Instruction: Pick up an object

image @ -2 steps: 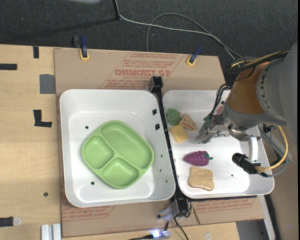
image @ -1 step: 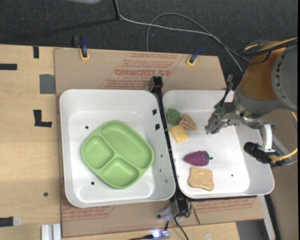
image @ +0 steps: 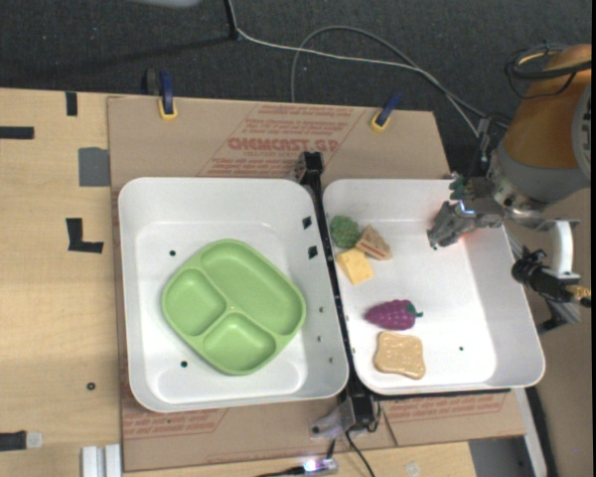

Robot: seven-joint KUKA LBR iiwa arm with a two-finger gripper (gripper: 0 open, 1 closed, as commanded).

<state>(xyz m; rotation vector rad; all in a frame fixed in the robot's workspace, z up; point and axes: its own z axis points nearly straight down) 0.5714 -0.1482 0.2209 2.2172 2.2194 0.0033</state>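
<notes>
The right bin [image: 497, 296] holds several toy foods: a green broccoli piece [image: 344, 232], a sandwich wedge [image: 375, 243], a yellow cheese block [image: 355, 266], purple grapes [image: 390, 314] and a toast slice [image: 399, 356]. My gripper [image: 445, 229] hangs over the bin's upper right part, to the right of the sandwich wedge and apart from it. Nothing shows between its fingers.
The left bin [image: 139, 266] holds a green divided plate [image: 232, 306]. A black divider clamp [image: 311, 170] sits between the bins at the back. Cables run across the dark floor behind the cardboard-covered bench.
</notes>
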